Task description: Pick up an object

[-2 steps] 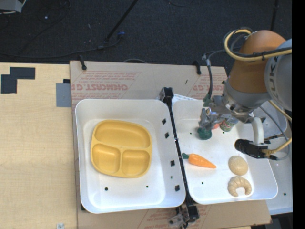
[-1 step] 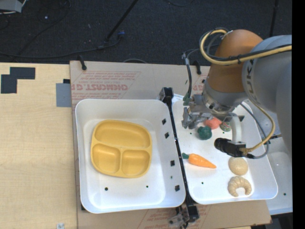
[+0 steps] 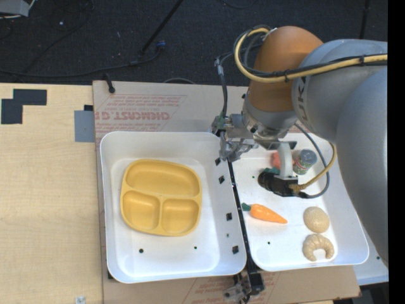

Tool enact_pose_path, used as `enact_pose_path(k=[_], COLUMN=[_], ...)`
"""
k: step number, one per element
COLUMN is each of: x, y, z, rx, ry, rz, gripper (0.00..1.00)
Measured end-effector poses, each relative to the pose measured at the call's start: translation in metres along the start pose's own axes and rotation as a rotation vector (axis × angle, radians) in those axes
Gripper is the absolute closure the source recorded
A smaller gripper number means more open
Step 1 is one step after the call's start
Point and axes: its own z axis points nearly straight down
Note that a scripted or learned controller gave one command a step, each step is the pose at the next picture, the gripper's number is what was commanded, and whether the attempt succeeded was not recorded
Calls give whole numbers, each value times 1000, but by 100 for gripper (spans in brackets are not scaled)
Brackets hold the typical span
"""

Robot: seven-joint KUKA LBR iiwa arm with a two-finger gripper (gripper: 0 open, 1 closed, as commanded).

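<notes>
The grey arm (image 3: pixel 335 100) sweeps in over the right bin (image 3: pixel 354 246), its orange band bulking above the wrist, while the left bin (image 3: pixel 114 233) carries the yellow divided tray (image 3: pixel 161 196). The gripper (image 3: pixel 235 145) hangs near the ridge between the bins, and whether it is spread or pressed together I cannot tell. Candidates lie in the right bin: a toy carrot (image 3: pixel 267 213), a round bun (image 3: pixel 316 219), a croissant (image 3: pixel 318 246), a small can (image 3: pixel 305 161). My call: centre over one target, the carrot looks easiest, align across its narrow width, then descend straight.
</notes>
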Motion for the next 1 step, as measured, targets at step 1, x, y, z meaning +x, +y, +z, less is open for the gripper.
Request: enact_pose_path(k=[1], x=[48], y=[-1], z=[-6], rx=[2], ry=[1], rz=[0], gripper=[100])
